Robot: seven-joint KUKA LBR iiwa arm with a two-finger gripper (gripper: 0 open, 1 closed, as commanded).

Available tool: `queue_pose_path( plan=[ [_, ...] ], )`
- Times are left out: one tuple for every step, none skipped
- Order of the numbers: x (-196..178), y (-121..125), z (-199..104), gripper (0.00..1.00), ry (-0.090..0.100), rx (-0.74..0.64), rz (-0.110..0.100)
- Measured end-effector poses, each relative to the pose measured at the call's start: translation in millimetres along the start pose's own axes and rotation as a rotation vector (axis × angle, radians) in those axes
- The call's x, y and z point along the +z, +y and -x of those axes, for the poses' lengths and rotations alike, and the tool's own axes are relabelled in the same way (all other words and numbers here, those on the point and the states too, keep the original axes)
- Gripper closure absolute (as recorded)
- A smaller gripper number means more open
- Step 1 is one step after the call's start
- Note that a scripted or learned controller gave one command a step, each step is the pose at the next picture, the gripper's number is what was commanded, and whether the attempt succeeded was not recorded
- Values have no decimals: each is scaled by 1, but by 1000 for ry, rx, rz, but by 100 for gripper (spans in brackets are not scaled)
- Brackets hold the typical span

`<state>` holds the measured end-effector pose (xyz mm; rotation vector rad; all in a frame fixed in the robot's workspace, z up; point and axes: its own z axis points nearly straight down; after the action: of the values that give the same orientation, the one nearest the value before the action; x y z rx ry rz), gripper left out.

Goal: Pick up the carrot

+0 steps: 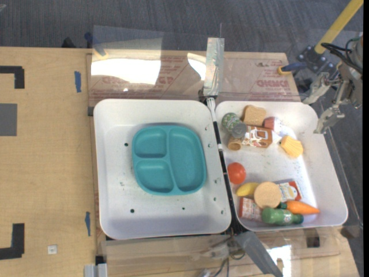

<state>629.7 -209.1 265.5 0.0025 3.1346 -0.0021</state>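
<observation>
Orange carrot [302, 208] | long axis left-right, tip pointing right | right bin [331, 172] near corner | gripper [328, 117] state unclear

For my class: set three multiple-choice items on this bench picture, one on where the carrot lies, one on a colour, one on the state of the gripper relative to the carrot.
1. Where does the carrot lie?
A. On the teal tray
B. Near the front right corner of the right bin
C. On the bench outside both bins

2. What colour is the divided tray in the left bin?
A. Red
B. Yellow
C. Teal

3. How does the gripper stand to the carrot?
A. Apart from it, at the bin's far right rim
B. Clamped on it
C. Lifting it over the left bin

Answers: 1 B, it lies beside the green bottle. 2 C, the tray is plainly teal. 3 A, the carrot rests untouched in the bin.
</observation>
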Motion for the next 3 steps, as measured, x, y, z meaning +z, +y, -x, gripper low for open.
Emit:
queue_pose_path(
  plan=[
    [166, -14, -24, 0, -6, -66, -2],
    [177, 12, 14, 0, -2, -38, 0],
    [177, -16, -38, 0, -1, -61, -1]
  ],
)
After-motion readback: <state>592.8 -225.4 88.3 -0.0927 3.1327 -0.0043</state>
